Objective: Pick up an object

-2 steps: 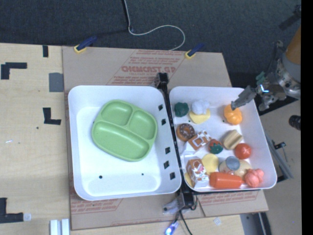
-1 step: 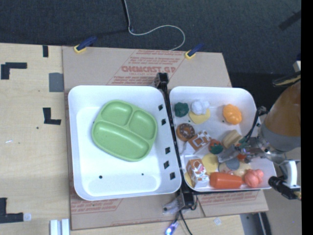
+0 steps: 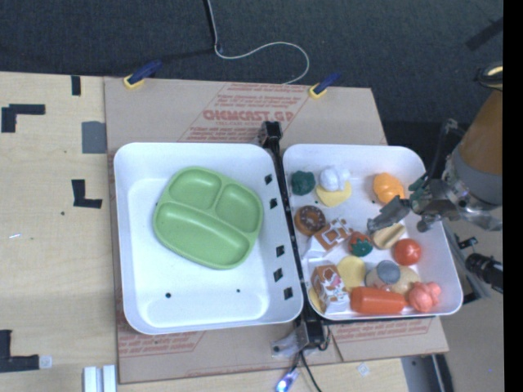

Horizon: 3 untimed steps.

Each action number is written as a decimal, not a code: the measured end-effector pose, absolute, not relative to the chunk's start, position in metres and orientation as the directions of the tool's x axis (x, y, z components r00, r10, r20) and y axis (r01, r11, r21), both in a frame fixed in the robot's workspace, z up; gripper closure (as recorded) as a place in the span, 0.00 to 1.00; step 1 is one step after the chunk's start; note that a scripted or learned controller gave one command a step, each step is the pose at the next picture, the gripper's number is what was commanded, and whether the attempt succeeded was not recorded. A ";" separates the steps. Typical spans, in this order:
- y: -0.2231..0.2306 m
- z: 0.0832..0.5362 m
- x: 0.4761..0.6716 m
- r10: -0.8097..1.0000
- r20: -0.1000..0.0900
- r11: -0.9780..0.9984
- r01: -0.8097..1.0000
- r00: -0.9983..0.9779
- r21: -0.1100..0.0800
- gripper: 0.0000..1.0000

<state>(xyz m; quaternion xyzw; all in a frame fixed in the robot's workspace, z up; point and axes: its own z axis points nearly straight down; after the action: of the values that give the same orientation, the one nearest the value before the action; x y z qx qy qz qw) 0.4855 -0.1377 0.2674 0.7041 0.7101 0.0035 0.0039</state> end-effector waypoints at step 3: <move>0.017 0.457 0.484 1.000 0.002 0.012 1.000 -0.012 0.005 1.00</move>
<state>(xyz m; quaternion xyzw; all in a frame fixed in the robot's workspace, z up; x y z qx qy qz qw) 0.4841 0.0166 0.4574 0.7030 0.7112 0.0025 0.0013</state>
